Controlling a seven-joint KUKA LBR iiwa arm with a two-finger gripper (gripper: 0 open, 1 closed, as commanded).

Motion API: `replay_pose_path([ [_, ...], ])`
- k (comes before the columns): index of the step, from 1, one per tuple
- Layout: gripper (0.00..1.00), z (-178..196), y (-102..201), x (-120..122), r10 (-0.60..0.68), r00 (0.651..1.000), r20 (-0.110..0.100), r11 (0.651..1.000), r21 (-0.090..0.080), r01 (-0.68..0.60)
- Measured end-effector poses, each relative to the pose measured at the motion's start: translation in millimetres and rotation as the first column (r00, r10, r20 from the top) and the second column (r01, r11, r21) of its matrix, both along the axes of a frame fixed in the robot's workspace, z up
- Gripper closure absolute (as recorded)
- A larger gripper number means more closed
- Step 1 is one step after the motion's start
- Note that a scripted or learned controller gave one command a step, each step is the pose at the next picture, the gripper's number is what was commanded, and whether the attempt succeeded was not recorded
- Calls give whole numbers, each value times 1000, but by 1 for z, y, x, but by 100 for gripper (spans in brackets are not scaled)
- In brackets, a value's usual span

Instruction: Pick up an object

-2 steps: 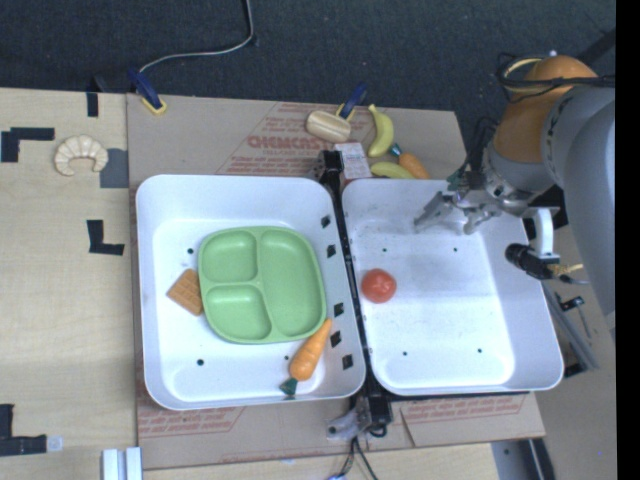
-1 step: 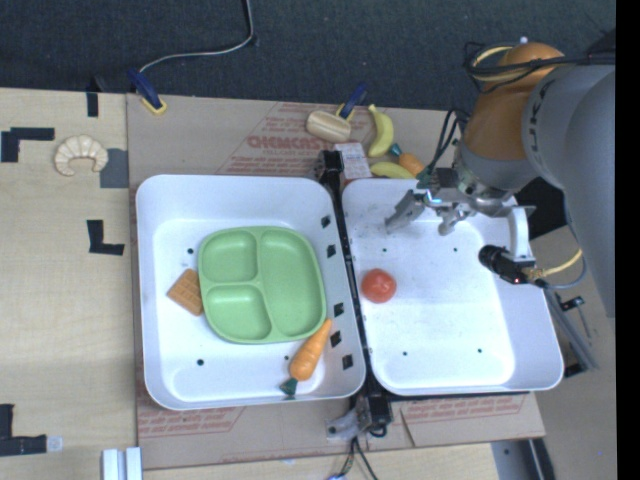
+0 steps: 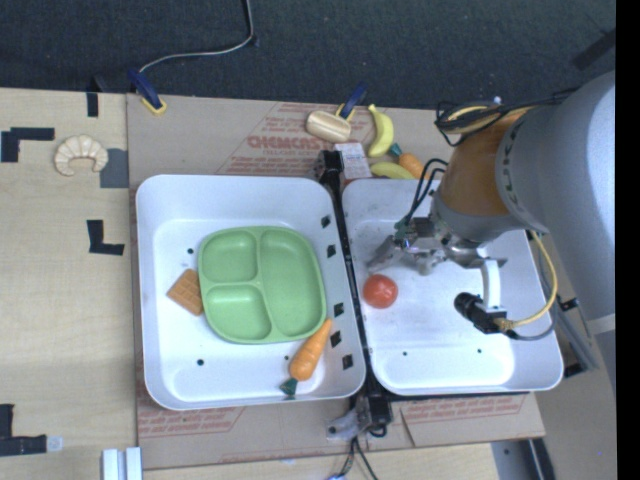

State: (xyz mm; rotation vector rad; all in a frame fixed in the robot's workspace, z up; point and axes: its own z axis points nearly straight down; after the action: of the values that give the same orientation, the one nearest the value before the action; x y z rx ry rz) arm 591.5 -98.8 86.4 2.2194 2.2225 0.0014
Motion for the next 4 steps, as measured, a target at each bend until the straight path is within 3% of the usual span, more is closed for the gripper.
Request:
replay_pose_path([
  [1,0,28,-77,-8,-2,1000,-2,1000,-2,2],
  [2,0,115,30,-15,1,1000,-1,1000,1,-1],
  [3,0,21,0,-43,-1,1000,-5,1000,1,1],
  [4,0,0,-4,0,-1,1000,0,1000,0,1],
])
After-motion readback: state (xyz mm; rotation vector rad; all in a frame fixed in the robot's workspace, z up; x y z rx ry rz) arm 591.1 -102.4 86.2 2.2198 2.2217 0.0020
